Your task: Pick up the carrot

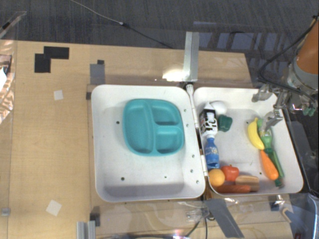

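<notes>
The carrot [269,166] is a short orange piece lying near the right wall of the right bin [239,103], with a green strip [275,159] alongside it. My gripper [264,107] hangs over the bin's upper right part, above and beyond the carrot, near the top of a yellow banana [255,135]. Its fingers stand apart, open, with nothing between them. The carrot lies free on the bin floor.
Also in the right bin: a white and black bottle [209,121], a blue bottle [212,154], a dark green item [225,123], an orange fruit [216,177], a tomato [230,172] and a hot dog [240,184]. A teal divided plate [153,127] lies in the left bin [107,178].
</notes>
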`<action>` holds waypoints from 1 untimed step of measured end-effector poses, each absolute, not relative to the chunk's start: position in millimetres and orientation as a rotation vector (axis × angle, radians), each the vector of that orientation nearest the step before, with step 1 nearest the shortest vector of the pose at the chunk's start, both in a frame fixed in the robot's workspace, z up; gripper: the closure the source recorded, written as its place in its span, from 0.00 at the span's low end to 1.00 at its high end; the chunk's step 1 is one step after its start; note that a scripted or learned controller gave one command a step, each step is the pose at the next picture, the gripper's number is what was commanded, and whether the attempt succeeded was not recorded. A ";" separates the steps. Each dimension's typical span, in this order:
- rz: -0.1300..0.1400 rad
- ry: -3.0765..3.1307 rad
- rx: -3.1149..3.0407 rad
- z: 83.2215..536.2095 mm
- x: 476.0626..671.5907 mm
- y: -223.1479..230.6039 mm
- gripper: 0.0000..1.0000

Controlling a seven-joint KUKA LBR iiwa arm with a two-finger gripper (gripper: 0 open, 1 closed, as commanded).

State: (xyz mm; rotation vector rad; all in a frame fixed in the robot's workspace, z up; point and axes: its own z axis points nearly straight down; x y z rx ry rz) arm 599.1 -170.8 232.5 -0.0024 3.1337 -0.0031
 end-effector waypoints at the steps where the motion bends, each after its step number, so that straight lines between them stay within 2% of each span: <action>1: -0.003 3.121 0.112 90.8 610.4 -155.4 0.00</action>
